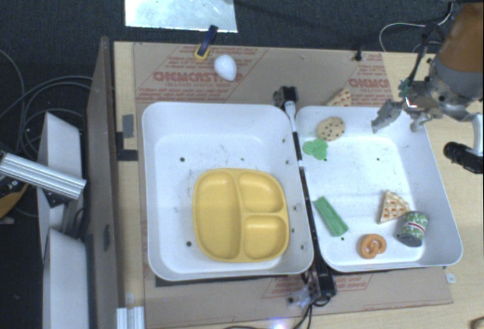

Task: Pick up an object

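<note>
The right bin holds a round cookie, a green leafy piece, a green block, a pizza slice, a small can and a pretzel. My gripper hangs over the bin's back right corner. It is open, and nothing sits between its fingers. The cookie lies to its left, and the pizza slice lies nearer the front.
A yellow divided plate lies in the left bin. Behind the bins, on the cardboard, are a white egg, a blue and yellow tool and a cracker. A black clamp sits where the bins meet.
</note>
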Robot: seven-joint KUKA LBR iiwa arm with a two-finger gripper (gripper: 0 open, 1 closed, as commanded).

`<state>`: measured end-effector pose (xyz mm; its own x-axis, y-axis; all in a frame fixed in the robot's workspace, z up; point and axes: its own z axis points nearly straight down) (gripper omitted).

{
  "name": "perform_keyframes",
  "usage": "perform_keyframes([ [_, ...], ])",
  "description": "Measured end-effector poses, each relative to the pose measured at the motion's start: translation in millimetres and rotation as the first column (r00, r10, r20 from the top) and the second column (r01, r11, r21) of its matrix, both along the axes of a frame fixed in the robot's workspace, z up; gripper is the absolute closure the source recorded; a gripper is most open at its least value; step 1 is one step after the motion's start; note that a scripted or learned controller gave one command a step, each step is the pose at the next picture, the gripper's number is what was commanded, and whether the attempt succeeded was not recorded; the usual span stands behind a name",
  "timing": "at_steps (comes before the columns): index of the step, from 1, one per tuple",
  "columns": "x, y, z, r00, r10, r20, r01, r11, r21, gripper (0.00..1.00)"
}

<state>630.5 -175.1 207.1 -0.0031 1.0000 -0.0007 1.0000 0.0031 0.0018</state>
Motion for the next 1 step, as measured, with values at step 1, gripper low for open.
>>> perform_keyframes([
  [1,40.1,76.1,-75.3,1.0,0.007,0.001,-0.007,1.0,0.002,0.0],
])
